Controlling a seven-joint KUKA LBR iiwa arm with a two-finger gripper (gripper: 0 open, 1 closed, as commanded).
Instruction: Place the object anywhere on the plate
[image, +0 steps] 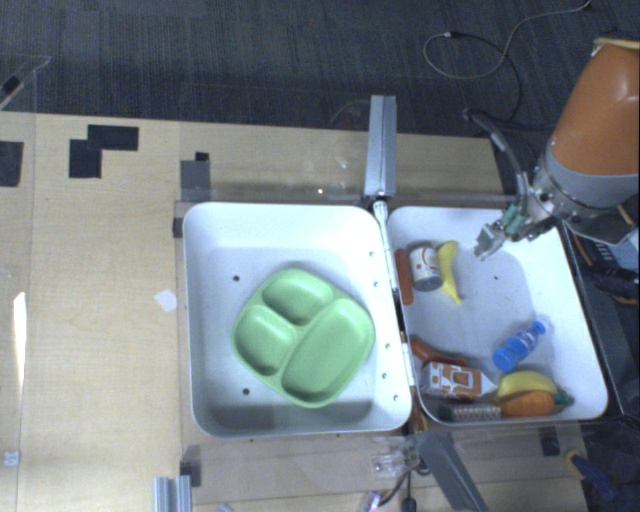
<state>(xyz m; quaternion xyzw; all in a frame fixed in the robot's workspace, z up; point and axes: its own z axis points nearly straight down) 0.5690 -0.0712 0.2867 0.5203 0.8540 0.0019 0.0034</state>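
A green divided plate (304, 334) lies in the left bin (215, 250). The right bin (560, 290) holds a small can (425, 267), a yellow banana-shaped piece (450, 271), a blue bottle (520, 345), a brown carton (452, 380), a lemon (526, 382) and an orange fruit (526, 403). My gripper (493, 240) hangs over the back of the right bin, just right of the banana piece and the can. Nothing shows between its fingers.
A metal post (381, 150) stands behind the divider between the two bins. A brown stick-like item (402, 277) lies along the right bin's left wall. Cables (470, 50) run on the dark floor behind the bench.
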